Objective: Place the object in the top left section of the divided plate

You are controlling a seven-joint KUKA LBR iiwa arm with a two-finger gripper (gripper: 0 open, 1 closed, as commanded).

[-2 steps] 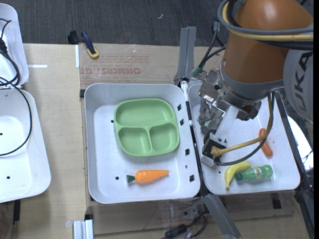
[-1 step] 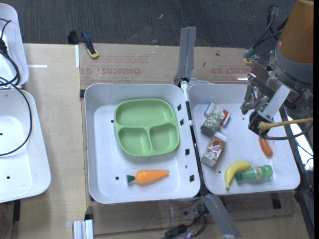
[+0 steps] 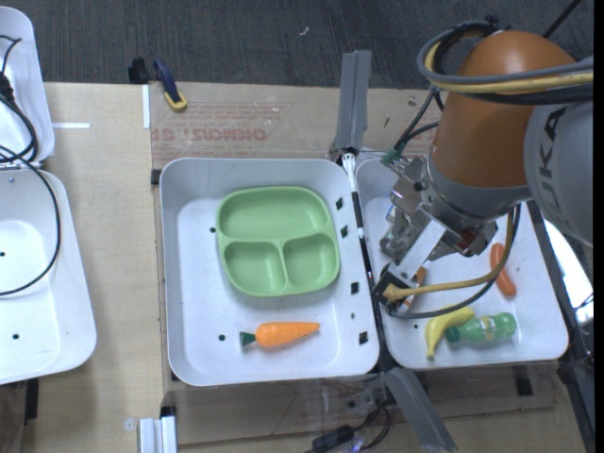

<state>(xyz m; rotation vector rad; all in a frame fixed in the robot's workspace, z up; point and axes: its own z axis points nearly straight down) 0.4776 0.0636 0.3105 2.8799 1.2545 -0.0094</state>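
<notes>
A green divided plate (image 3: pixel 276 239) lies in the left bin (image 3: pixel 184 253), with one wide section at the back and two smaller ones in front, all bare. An orange toy carrot (image 3: pixel 283 333) with a green stub lies in that bin just in front of the plate. My gripper (image 3: pixel 404 249) hangs low over the left part of the right bin (image 3: pixel 538 347), under the big orange wrist band. It is to the right of the plate, across the wall between the bins. I see nothing held in it.
In the right bin's front lie a yellow banana (image 3: pixel 440 329) and a green bottle (image 3: pixel 487 328). A small orange carrot-like piece (image 3: pixel 504 276) lies by the right wall. A white appliance with black cables (image 3: pixel 24 253) stands at far left.
</notes>
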